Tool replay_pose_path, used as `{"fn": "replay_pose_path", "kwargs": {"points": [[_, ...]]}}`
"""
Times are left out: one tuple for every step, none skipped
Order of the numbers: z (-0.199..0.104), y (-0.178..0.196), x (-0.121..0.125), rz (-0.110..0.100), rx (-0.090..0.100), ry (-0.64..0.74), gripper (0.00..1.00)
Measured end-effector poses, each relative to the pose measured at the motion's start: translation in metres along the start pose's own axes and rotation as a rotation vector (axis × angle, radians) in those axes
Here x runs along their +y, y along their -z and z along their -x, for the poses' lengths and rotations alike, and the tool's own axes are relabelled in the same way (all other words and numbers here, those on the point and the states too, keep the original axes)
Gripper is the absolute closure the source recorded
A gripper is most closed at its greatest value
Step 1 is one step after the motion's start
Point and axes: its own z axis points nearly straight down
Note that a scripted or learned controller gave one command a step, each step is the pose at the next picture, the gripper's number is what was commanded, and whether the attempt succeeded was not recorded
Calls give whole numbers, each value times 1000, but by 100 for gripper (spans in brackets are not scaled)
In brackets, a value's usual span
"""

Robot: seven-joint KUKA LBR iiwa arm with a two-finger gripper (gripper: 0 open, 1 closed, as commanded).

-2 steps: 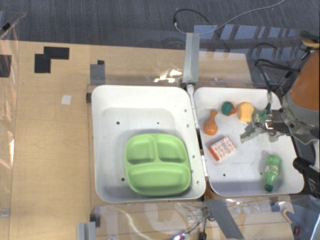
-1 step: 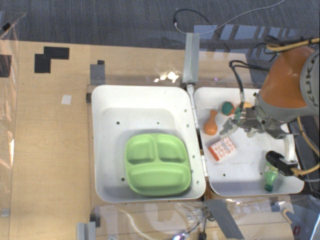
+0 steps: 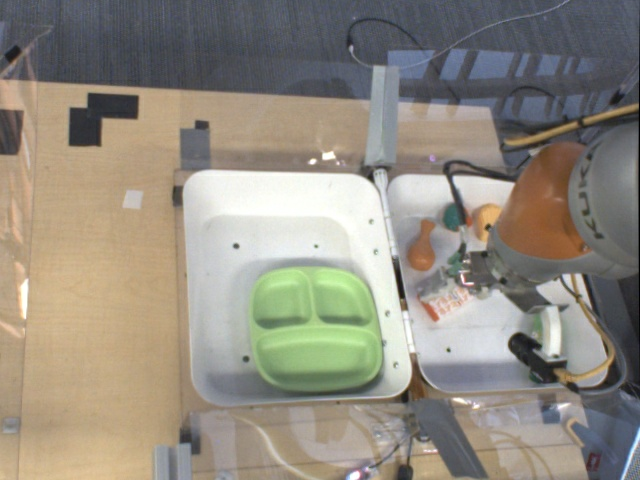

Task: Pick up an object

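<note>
You see the end effector (image 3: 468, 268) low in the right bin (image 3: 480, 368) by a red-and-white packet (image 3: 443, 300), its grip state impossible to tell

**Even, bright light; soft shadows**

Overhead light, bright & even. Glare spots on far rim of left bin (image 3: 300, 180). Soft shadow inside that bin's near-left wall, under green tray (image 3: 315, 328). Focus fairly sharp; small items by arm (image 3: 560, 208) slightly blurred.
</note>
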Motion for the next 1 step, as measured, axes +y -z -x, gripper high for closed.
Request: {"fn": "replay_pose_path", "kwargs": {"points": [[3,13,3,10,-6,-2,100]]}}
